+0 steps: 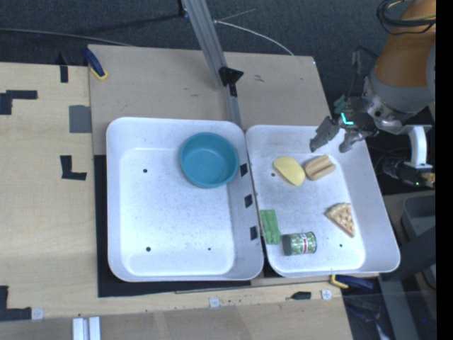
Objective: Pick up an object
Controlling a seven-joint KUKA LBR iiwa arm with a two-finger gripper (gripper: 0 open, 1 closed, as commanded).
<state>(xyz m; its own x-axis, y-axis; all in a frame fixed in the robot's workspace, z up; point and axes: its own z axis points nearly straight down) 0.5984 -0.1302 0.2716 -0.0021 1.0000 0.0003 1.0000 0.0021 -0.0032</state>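
Observation:
My gripper [334, 142] hangs over the back right part of the right bin [368, 261], its two fingers spread open with nothing between them. Just in front of it lie a tan bread roll [319, 167] and a yellow lemon-shaped piece [289, 170], side by side. Farther forward sit a pizza slice [342, 218], a small dark can [300, 244] on its side and a green flat packet [270, 225] near the bin's left wall. A blue bowl [208, 159] stands in the back of the left bin [134, 218].
A slanted metal pole [209, 37] runs down to the gap between the bins at the back. The arm's grey and orange body [405, 62] fills the upper right. Cables lie on the dark floor behind the bench.

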